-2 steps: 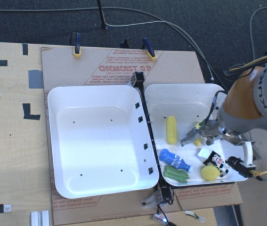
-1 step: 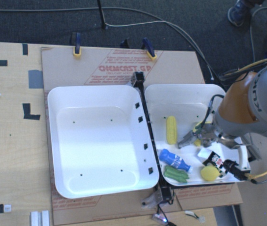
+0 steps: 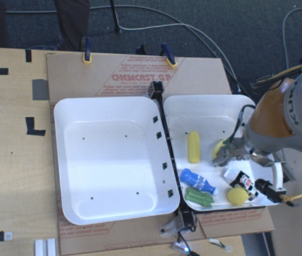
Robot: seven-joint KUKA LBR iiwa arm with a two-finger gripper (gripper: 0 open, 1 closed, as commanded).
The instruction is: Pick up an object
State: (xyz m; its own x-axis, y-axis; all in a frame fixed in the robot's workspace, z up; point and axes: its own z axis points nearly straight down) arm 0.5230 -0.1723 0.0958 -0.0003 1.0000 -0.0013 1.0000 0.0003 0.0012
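My gripper (image 3: 223,157) is low inside the right bin (image 3: 209,106), near its right side, reaching in from the right. A small yellow object (image 3: 218,148) sits right at its tip, partly hidden by it; I cannot tell whether it is held. A yellow corn cob (image 3: 194,146) lies upright in the picture to the left of the gripper. Nearer the front edge lie a blue bottle (image 3: 196,180), a green pod-like thing (image 3: 200,198), a yellow lemon (image 3: 237,196) and a small white and black object (image 3: 242,180).
The left bin (image 3: 65,143) stands beside the right one, with a black-clipped divider rim (image 3: 164,143) between them. Both rest on a cardboard sheet (image 3: 135,76) on the wooden bench. Cables run behind the bins.
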